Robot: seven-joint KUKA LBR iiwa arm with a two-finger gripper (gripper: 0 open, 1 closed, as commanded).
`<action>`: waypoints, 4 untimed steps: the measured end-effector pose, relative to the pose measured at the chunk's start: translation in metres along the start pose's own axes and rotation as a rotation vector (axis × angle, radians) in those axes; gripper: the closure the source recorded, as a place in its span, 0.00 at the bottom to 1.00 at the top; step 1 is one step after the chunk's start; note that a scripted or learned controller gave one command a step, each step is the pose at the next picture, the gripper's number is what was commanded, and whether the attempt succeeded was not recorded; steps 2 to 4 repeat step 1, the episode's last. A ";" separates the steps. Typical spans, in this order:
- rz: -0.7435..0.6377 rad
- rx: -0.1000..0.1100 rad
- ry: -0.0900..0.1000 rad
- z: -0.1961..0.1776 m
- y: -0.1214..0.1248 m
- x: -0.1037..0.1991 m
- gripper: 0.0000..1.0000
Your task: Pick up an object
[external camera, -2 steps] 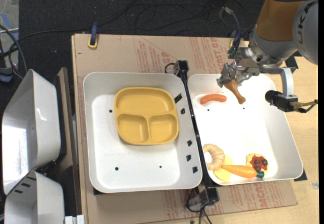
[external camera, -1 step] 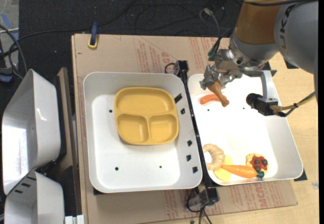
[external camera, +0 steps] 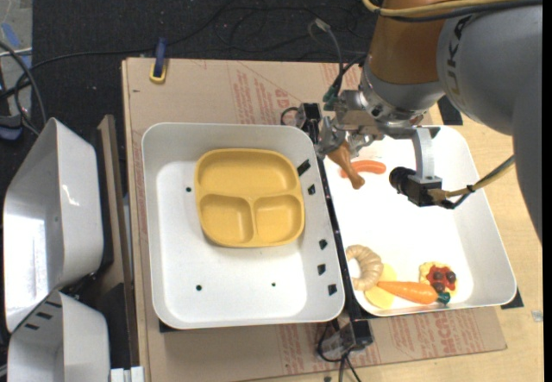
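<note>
- Two shallow white bins side by side on a brown cardboard-covered bench, seen from above at a slant.
- In the left bin [external camera: 164,225]: a yellow divided plate [external camera: 250,197] with three compartments, lying flat near the bin's upper middle, with nothing on it.
- In the right bin [external camera: 483,225]: toy foods. At the upper left, an orange carrot-like piece [external camera: 369,167] and a brownish stick-shaped piece [external camera: 348,171] crossing or touching it, just under the gripper.
- Along the right bin's lower edge: a pale shrimp-like piece [external camera: 366,263], a second orange carrot [external camera: 407,291] lying over a yellow slice [external camera: 384,285], and a small red and yellow item [external camera: 438,276] too small to identify.
- Small black tabs along the divider between the bins; tangled cables on the dark floor above the bench; more white tubs [external camera: 47,216] at the far left, cut off by the frame edge.
- Gripper [external camera: 338,145] low over the upper left corner of the right bin, near the divider, largely hidden beneath the wrist; whether clenched or released, cannot tell, and no clear sign of an object grasped.
- A black fitting [external camera: 416,184] hanging below the wrist over the bin's middle, with a cable trailing right.
- Grey arm [external camera: 496,44] entering from the upper right, orange band [external camera: 423,22] bulging above the wrist, wrist pointing down and to the left.
</note>
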State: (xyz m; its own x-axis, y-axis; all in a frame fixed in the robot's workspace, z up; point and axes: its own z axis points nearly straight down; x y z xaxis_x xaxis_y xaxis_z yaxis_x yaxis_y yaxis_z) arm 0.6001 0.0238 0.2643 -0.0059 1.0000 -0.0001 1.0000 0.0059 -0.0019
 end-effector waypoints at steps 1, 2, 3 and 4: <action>-0.001 0.001 0.001 0.017 -0.014 0.046 1.00; -0.001 0.001 0.001 0.017 -0.014 0.046 1.00; -0.001 0.001 0.001 0.017 -0.014 0.046 1.00; -0.001 0.001 0.001 0.017 -0.014 0.046 1.00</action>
